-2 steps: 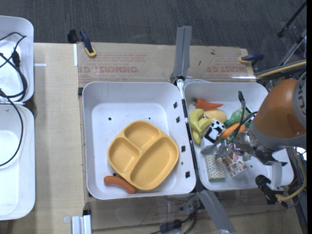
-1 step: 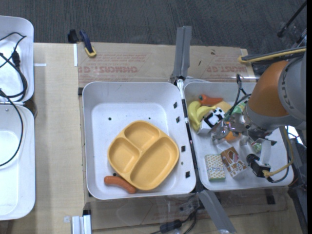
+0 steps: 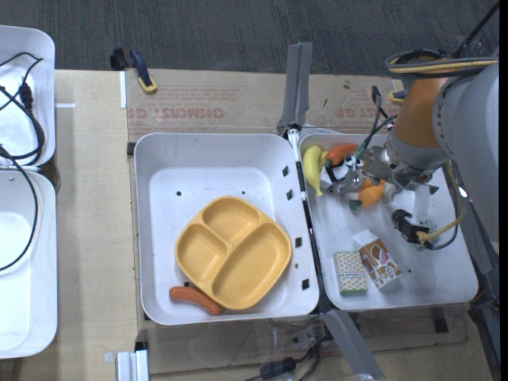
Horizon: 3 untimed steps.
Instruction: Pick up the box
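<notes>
Two small boxes lie side by side near the front of the right bin (image 3: 444, 272): a pale green and white box (image 3: 350, 273), and a red and brown printed box (image 3: 379, 263) tilted against its right side. My gripper (image 3: 349, 182) is low over the back left part of that bin, well behind both boxes and apart from them. It hangs among a yellow banana (image 3: 313, 169) and some orange toy pieces (image 3: 370, 194). Nothing shows as held.
The left bin (image 3: 151, 213) holds a yellow divided plate (image 3: 232, 252) and an orange sausage (image 3: 194, 298) at its front edge. Another orange piece (image 3: 343, 150) lies at the right bin's back. A grey post (image 3: 297, 86) stands behind the gap between the bins.
</notes>
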Tool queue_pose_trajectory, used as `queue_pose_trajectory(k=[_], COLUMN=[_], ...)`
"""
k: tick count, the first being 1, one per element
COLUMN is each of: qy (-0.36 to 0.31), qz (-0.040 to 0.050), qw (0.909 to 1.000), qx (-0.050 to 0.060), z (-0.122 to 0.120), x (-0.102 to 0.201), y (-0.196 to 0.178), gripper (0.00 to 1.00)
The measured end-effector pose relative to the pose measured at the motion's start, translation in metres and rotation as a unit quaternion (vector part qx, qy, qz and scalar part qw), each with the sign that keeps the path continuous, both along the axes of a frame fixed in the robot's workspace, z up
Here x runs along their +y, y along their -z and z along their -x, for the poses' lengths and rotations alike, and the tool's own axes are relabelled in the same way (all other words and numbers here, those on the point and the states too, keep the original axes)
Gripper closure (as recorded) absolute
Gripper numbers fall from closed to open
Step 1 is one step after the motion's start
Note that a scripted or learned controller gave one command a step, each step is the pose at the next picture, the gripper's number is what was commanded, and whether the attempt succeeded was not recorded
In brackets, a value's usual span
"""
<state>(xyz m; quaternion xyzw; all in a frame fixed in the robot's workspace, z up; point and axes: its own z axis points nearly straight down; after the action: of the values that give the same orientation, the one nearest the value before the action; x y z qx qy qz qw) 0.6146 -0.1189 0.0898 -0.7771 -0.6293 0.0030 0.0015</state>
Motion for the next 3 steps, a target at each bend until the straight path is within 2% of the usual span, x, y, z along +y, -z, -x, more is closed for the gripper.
queue_pose_trajectory(k=[1, 2, 3], qy=[0.053, -0.078, -0.018], qz=[-0.0008, -0.0006, -0.0008], qw=[0.9986, 0.9970, 0.9998], qx=[-0.001, -0.002, -0.001], z=[0.120, 0.089, 0.116], x=[-0.003, 0.028, 0.024], y=[-0.001, -0.101, -0.001], gripper=[0.00, 0.00, 0.00])
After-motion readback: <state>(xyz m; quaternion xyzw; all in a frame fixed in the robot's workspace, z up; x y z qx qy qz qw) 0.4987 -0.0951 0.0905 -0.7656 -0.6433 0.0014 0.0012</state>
